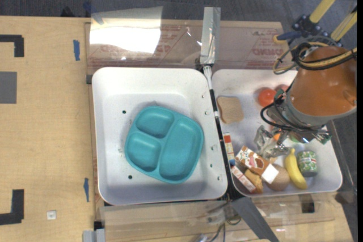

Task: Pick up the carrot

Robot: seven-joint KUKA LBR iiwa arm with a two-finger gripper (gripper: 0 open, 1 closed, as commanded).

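Note:
My gripper (pixel 269 142) is lowered into the right bin (pixel 244 82), under the arm's orange band (pixel 320 88). A small orange piece, probably the carrot (pixel 277 134), shows right against the gripper's metal parts, and the arm hides most of it. I cannot tell whether the gripper is holding it.
Around the gripper in the right bin lie a bread slice (pixel 229 109), a red tomato (pixel 267 96), a banana (pixel 294 169), a green can (pixel 308 161), snack packets (pixel 249 159) and a brown rounded item (pixel 278 178). A teal divided plate (pixel 164 143) sits in the left bin (pixel 113 88).

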